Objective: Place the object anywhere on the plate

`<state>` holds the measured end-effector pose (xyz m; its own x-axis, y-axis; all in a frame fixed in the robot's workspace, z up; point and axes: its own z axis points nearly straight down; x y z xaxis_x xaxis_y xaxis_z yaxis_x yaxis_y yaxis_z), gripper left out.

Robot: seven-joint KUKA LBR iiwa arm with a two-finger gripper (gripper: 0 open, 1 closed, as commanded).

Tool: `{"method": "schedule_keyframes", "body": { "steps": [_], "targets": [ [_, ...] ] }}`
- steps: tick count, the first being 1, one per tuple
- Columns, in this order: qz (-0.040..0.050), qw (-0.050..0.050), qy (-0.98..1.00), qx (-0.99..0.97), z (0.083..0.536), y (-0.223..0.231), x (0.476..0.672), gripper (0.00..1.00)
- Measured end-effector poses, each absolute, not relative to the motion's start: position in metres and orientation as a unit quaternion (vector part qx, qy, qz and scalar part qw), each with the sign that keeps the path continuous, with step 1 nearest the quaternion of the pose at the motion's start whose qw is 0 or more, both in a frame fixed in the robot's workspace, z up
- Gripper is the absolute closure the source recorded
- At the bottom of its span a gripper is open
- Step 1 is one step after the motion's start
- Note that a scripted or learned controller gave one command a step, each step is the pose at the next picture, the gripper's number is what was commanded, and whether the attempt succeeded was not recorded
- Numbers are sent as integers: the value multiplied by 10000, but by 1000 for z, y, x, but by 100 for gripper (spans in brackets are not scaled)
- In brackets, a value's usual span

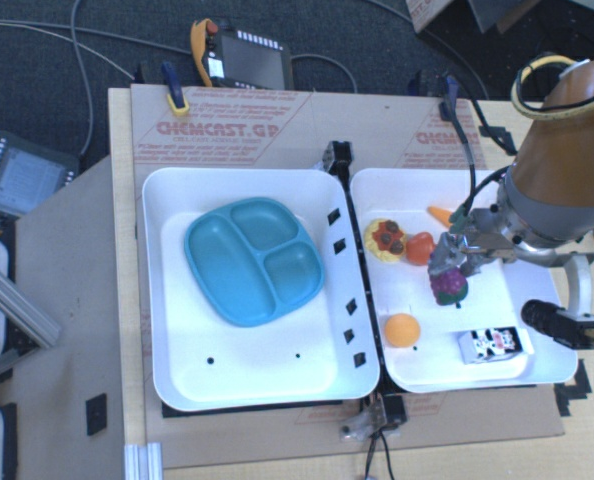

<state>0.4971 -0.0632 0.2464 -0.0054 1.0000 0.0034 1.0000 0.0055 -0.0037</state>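
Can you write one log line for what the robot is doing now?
pincer: over purple toy, right bin | blue plate: left bin | placed: no

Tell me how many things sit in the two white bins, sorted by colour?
Blue: 1, the plate
Orange: 2, the ball and carrot
Red: 1, the tomato
Yellow and red: 1, the pizza toy
Purple: 1, the grapes
Black and white: 1, the carton
Total: 7

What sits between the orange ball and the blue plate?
In the camera view, the bins' adjoining rims with black clips lie between the orange ball and the blue plate; otherwise bare white bin floor.
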Motion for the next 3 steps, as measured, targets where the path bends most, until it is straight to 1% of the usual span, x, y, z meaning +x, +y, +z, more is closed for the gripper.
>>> {"method": "schedule_keyframes", "body": {
  "steps": [1, 2, 3],
  "targets": [
    [6, 29, -7092, -7050, 229, -12, 503, 100],
    [2, 27, -7095, -7047, 223, 49, 503, 100],
    [-7, 9, -7092, -7050, 221, 100, 507, 100]
  ]
}}
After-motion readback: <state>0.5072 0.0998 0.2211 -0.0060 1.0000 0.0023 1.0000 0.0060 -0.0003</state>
